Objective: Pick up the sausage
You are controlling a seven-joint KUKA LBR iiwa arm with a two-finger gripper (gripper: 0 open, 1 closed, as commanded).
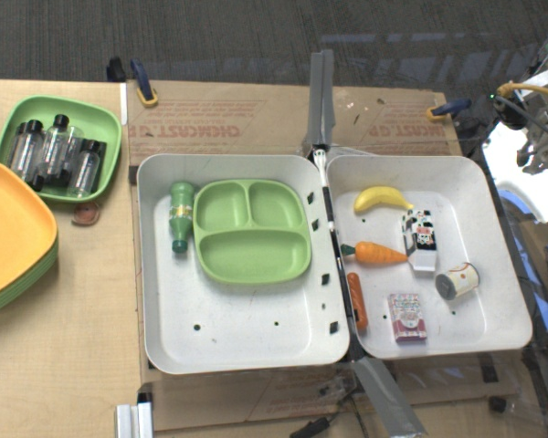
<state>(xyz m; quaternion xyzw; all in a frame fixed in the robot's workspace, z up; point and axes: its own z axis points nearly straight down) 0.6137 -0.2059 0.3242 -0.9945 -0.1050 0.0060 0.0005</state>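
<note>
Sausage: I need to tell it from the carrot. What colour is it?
Reddish-orange sausage, seen in the camera view.

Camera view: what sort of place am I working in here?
Most likely a robotics lab test bench, not a kitchen. Two white bins sit on cardboard held by clamps, with carpet behind. Toy food, such as the sausage and banana, lies in the right bin.

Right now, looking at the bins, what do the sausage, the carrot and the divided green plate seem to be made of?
Sausage: likely toy plastic, smooth, uniform orange-red, faint sheen.
Carrot: probably molded plastic, flat bright orange with a solid green stub.
Divided green plate: looks like matte plastic, even pale green, rounded molded ridges between compartments.
</note>
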